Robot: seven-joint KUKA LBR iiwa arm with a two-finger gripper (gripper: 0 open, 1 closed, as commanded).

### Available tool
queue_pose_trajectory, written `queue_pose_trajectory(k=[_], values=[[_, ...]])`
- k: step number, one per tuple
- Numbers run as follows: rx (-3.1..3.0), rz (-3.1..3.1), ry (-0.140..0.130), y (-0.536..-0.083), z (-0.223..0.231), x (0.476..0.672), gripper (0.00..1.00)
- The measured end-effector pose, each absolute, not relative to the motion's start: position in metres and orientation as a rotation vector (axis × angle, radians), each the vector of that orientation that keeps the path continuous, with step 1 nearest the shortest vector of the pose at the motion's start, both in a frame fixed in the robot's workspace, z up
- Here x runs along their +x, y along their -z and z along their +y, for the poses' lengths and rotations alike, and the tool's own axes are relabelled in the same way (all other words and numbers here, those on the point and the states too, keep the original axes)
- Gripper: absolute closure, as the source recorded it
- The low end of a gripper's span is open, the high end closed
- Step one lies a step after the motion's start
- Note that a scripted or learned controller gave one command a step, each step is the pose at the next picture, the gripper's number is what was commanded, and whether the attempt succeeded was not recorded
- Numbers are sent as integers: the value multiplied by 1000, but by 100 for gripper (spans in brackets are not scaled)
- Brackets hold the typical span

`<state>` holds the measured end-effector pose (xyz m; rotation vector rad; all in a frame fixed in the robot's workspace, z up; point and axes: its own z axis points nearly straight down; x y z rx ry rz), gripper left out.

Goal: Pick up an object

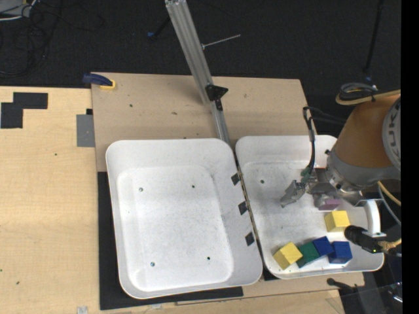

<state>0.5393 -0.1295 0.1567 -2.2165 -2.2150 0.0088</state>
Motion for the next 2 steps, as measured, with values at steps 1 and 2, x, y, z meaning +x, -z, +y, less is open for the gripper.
queue_pose_trajectory(k=[1, 2], values=[[-2217, -2215, -7, -94, -126, 533, 0], [-2225, -2213, -1, -93, -127, 533, 0]])
